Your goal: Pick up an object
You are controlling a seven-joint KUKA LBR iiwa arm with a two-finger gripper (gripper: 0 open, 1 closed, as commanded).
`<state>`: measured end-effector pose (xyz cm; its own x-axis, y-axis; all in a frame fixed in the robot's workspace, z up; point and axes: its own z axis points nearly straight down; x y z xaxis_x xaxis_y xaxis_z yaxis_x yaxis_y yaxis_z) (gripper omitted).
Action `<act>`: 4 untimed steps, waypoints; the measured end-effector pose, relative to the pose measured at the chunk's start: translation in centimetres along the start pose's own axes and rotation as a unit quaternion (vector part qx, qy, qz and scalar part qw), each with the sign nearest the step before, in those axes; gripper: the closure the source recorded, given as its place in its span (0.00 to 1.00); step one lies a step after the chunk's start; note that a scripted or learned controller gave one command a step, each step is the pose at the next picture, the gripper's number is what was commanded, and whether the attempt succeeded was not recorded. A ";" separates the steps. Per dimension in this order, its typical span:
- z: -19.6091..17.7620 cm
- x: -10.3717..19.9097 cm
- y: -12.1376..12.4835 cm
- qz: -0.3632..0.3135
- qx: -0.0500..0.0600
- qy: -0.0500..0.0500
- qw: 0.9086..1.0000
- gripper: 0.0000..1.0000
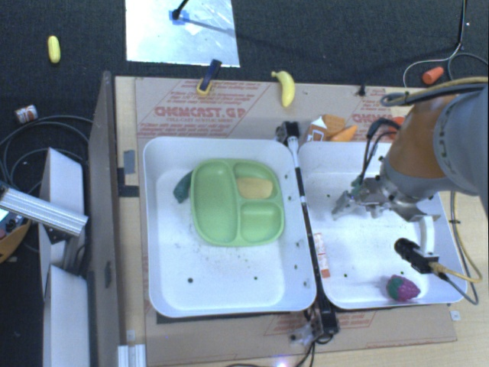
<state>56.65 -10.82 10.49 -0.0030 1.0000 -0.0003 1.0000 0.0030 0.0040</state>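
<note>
camera view: end effector hangs low in the right bin, fingers spread wide, holding nothing | pink and green berry toy lies near that bin's front right corner, apart from the fingers | green divided plate sits in the left bin with a yellow piece on it

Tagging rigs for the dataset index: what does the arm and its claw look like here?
The arm is grey and rounded, with an orange band above the wrist. Dark cables run down beside the band to the claw, which is bare grey metal with slim fingers. No markings can be made out.
</note>
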 end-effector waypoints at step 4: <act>-2.1 0.1 0.2 -0.001 -0.002 0.001 1.000 0.00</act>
<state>56.79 -10.76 12.55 -0.0056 1.0000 0.0012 1.0000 0.0056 0.0071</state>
